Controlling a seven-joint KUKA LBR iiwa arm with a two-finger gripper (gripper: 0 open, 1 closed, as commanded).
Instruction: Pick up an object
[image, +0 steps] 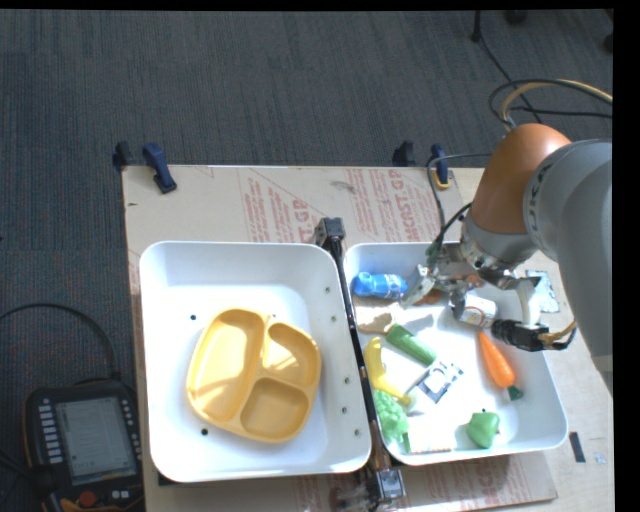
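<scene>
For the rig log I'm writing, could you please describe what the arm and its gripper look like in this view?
The arm is a thick, rounded grey body with a glossy orange band above the wrist. Yellow and black cables loop behind it. The gripper is a compact cluster of metal and black parts with thin dark wires, and a black piece with an orange tip juts out nearby.
</scene>
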